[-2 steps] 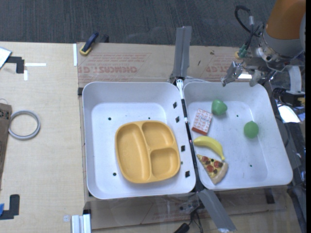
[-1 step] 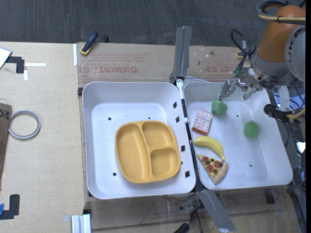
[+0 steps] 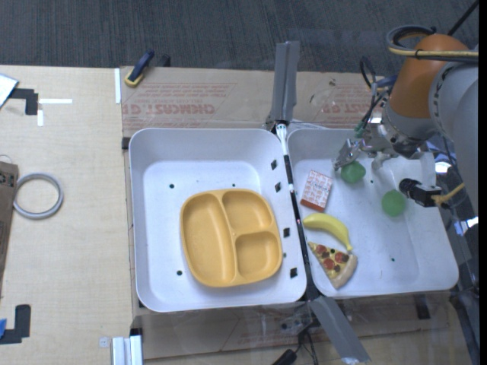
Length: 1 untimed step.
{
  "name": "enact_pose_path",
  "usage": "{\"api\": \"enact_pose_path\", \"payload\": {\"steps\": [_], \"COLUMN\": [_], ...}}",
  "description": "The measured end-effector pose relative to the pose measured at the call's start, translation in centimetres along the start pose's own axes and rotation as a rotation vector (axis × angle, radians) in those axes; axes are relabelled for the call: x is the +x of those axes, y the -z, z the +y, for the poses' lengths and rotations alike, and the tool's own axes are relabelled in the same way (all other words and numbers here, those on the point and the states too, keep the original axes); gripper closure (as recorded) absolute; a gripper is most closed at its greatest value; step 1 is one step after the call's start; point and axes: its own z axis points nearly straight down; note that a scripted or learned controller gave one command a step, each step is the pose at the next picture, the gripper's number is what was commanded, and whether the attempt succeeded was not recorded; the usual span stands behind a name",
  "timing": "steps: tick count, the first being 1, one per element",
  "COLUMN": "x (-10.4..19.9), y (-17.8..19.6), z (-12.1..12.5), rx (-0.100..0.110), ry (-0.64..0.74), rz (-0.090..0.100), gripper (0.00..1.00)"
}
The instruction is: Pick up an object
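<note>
Your gripper [image 3: 351,157] hangs low over one green ball [image 3: 352,173] at the right bin's [image 3: 426,276] back, seemingly not yet lifted though its grasp is too blurred to judge, with a second green ball [image 3: 393,203], one card [image 3: 316,190], one banana [image 3: 329,227], one pizza slice [image 3: 334,261] and, next door, one yellow tray [image 3: 231,236].

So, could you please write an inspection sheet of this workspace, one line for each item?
Surface: two white bins, left bin, right bin, on a bench.
Job's things: green ball, second green ball, banana, pizza slice, patterned card, all in the right bin.
Clutter: yellow divided tray in the left bin; tape roll on the bench.
Grippers: gripper above the first green ball.
Cables: black cables by the arm.
Surroundings: dark floor.
</note>
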Motion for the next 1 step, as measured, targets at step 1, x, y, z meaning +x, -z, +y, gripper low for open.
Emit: {"api": "enact_pose_path", "payload": {"steps": [1], "x": [-0.06], "y": [1.01], "z": [0.06], "rx": [-0.002], "ry": [0.0], "rz": [-0.002], "gripper": [1.0]}}
